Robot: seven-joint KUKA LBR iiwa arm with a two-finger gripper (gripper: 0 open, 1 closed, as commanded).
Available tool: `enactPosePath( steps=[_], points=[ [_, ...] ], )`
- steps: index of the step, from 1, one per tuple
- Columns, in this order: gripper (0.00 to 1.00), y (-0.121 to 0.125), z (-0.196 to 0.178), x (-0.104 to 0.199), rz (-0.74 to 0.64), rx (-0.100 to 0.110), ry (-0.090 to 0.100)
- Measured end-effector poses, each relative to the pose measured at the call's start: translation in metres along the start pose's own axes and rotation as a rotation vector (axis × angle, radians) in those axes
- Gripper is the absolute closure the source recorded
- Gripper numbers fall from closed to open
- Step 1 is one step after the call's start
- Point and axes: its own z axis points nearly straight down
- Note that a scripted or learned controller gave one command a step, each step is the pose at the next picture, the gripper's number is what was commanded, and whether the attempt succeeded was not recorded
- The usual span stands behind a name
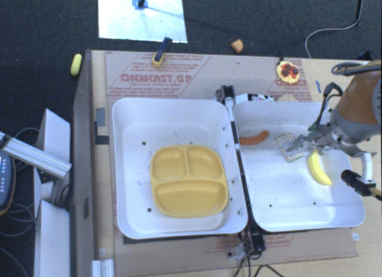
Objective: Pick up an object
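Smooth curved banana (319,169), slim sausage (253,137), glossy 3-compartment plate (188,181)

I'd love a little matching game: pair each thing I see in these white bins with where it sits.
Things:
1. yellow divided plate
2. banana
3. sausage
4. gripper

Places:
A. right bin, near its right side, below the arm
B. right bin, near its top left corner
C. middle of the left bin
D. right bin, between the sausage and the banana

Pairs: 1-C, 2-A, 3-B, 4-D
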Motion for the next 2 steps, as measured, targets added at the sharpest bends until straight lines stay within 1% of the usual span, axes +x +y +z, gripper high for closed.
enactPosePath(
  steps=[1,2],
  points=[
    [0.00,-0.041,0.005,0.000,0.001,0.011,0.000],
    [1.00,-0.040,-0.005,0.000,0.000,0.008,0.000]
  ],
)
